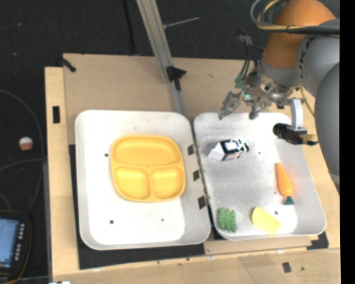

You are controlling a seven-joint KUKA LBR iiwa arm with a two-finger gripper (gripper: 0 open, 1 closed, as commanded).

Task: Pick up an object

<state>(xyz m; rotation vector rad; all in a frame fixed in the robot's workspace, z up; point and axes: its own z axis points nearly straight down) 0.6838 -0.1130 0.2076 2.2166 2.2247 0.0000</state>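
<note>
Over the right bin's far edge: gripper (237,107), fingers spread, holding nothing.
Right white bin (307,176): white-and-black small carton (229,149), orange carrot (284,181), yellow lemon wedge (265,220), green leafy piece (226,219).
Left white bin (94,176): yellow three-compartment plastic tray (147,167).

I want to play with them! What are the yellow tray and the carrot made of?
The yellow tray looks like smooth moulded plastic: one even colour, rounded compartments, soft sheen. The carrot seems a plastic toy too, uniformly orange with a green tip, though it is too small to be sure.
</note>
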